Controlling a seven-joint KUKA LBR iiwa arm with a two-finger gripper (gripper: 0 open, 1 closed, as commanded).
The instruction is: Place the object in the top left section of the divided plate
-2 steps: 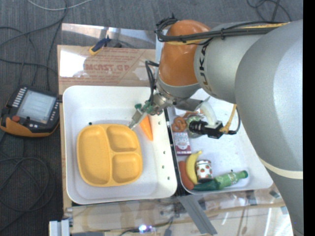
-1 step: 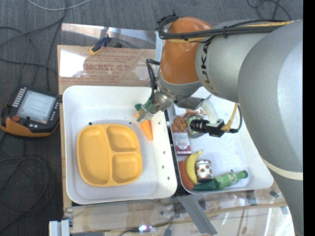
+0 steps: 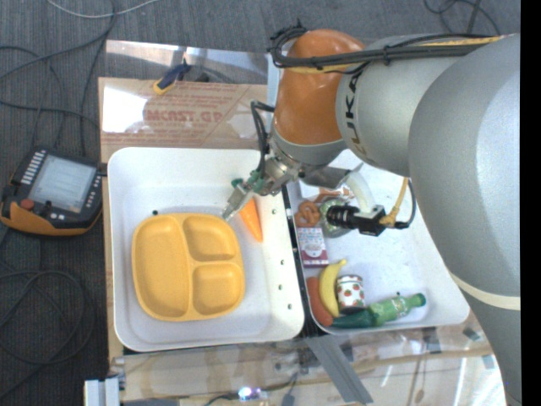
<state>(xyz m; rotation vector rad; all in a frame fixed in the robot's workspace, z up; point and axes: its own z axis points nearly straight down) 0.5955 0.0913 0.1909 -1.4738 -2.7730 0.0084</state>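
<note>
A yellow divided plate [image 3: 145, 290] lies in the left white bin [image 3: 127, 184], with one long section on its left and two smaller ones on its right. My gripper [image 3: 243, 200] hangs just past the plate's upper right corner, close to the wall between the bins. An orange carrot [image 3: 253, 221] sits between its fingers, pointing down and to the right, its upper end at the fingertips. One grey finger [image 3: 232, 207] slants toward the plate's rim. The carrot is beside the plate, not over any of its sections.
The right bin [image 3: 423, 260] holds a banana [image 3: 330, 284], a small jar [image 3: 350, 292], a green bottle [image 3: 390, 308], a red packet [image 3: 312, 244] and a brown snack [image 3: 306, 214]. A teach pendant [image 3: 52, 193] lies left of the bench. The arm's bulk covers the upper right.
</note>
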